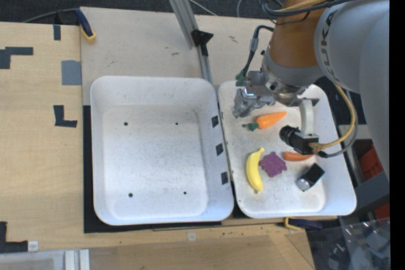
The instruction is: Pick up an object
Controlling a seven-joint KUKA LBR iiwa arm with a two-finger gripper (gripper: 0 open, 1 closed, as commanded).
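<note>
Entering from the right of the view: grey arm (357,35), orange band (304,9) uppermost above the wrist, wrist bent steeply downward over the far half of the right bin (338,202).

Pincer (243,105) set low inside that bin, close to its left wall and near its far edge. Contact with the bin floor: cannot tell. Degree of opening of the pincer: cannot tell from this view. Likewise unclear whether anything is gripped.

Candidate things for picking, all lying in the right bin, placed relative to the pincer:

- Just beside the pincer, on the arm's side: carrot (272,118), lying flat, green end toward the pincer, orange tip away from it
- Nearer the camera than the pincer, almost straight below it in the view: banana (254,169), lying flat
- Just beside the banana, on its arm side: purple piece (273,164)
- Beyond the purple piece, further toward the arm: small orange piece (294,155), partly hidden
- Farthest from the pincer, toward the near right corner: black and grey block (310,177)

On the opposite side of the pincer, past the two adjoining walls: left bin (101,136), resting with the right bin on the table (38,136)
</note>
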